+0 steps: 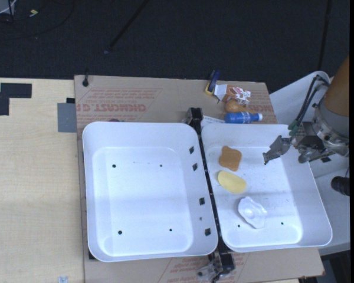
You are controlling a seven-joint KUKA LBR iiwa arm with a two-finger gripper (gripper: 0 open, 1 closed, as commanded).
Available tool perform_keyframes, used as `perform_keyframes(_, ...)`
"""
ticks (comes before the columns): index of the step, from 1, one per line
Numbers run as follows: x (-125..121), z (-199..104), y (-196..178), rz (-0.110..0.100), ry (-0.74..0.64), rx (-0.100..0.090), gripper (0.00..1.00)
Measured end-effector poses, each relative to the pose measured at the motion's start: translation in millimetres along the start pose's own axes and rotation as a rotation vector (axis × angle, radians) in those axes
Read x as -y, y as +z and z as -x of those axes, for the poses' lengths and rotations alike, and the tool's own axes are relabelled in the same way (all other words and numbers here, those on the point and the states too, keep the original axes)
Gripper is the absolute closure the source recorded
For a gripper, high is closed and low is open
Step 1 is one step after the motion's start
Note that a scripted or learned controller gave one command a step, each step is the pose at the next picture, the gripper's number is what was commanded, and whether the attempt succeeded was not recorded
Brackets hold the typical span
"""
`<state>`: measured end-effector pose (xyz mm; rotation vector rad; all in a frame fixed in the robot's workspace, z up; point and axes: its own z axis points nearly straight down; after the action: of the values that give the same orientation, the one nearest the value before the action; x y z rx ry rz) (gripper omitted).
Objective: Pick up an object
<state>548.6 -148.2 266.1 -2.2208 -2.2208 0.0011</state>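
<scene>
Three objects lie in the right bin point(307, 229): an orange-brown block point(230, 158), a yellow oval piece point(232, 182) just below it, and a white crumpled object point(252, 211) nearer the front. My gripper point(290, 153) hangs over the right part of this bin, to the right of the orange-brown block and apart from it. Its fingers stand open with nothing between them; the left fingertip point(272, 151) points down and to the left.
The left bin point(94, 158) sits beside the right one, with a black divider point(202, 175) between them. Behind the bins on the cardboard lie a blue bottle point(243, 118), a snack pack point(236, 96) and a blue-yellow item point(212, 82).
</scene>
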Motion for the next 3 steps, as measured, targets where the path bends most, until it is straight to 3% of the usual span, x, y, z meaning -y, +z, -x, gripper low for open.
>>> perform_keyframes(1,-12,-57,102,-0.008,-0.004,-0.004,0.00)
perform_keyframes(2,5,-51,183,-0.005,0.001,-0.001,0.00)
perform_keyframes(3,-42,-34,178,0.003,-0.003,0.001,0.00)
